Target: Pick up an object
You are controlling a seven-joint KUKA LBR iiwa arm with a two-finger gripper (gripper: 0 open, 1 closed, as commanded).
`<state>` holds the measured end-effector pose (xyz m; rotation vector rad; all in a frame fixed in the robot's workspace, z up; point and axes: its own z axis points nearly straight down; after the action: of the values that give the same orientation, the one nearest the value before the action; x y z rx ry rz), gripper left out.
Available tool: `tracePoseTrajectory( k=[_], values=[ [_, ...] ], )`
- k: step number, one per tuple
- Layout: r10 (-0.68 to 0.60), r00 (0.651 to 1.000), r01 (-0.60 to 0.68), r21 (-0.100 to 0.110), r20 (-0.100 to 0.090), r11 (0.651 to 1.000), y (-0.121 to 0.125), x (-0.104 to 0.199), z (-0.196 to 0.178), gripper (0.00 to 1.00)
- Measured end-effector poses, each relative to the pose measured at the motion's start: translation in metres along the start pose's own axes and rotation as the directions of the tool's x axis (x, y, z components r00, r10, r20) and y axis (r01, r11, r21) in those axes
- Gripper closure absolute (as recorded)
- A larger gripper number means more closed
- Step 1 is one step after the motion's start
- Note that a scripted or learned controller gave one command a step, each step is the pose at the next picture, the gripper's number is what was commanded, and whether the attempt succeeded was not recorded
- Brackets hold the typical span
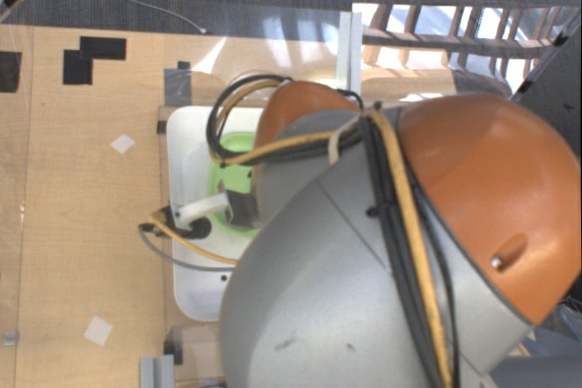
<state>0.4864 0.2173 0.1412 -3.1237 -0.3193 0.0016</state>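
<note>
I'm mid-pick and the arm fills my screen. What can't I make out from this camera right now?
- Gripper: in the camera view the wrist hides its fingers, so open or shut is unclear.
- Green object: mostly covered by the arm and cables; its shape and whether it is held are unclear.
- White bin: its right part lies under the arm.
- Second bin: hidden under the arm.

You see the arm [382, 259] bulking from 4 o'clock over the white bin [186, 150], above a green object [238, 145].
</note>
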Motion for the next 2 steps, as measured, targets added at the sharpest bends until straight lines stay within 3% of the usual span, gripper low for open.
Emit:
tracePoseTrajectory(
  k=[1, 2],
  values=[
    [-0.001, 1.000, 0.001, 0.001, -0.003, 1.000, -0.018, 0.004, -0.037, 1.00],
    [-0.498, 0.867, 0.498, -0.001, 0.002, 0.867, -0.017, 0.003, -0.024, 1.00]
  ],
)
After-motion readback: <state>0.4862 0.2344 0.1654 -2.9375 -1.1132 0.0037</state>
